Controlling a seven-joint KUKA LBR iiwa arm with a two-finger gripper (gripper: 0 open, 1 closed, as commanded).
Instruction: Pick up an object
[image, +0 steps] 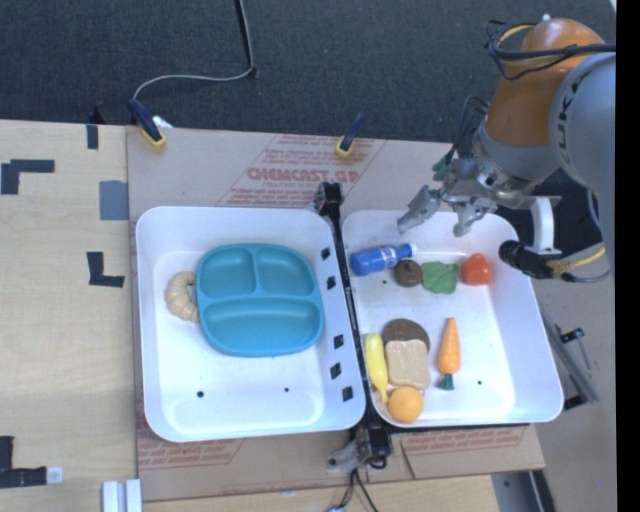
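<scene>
At the upper right of the frame, the two-finger metal gripper (443, 212) hangs with jaws spread wide, holding nothing, above the right white bin (527, 330), where a blue plastic bottle (378, 259) lies just below-left.

We see a bench (60, 330) of pale wood carrying a brown cardboard sheet (290, 170) with red lettering, held by two blue-and-yellow clamps (150, 124) at its far edge. Black tape marks (25, 175) lie on the wood at left. A black cable (215, 70) runs over the dark carpet (350, 60) beyond the bench.
</scene>
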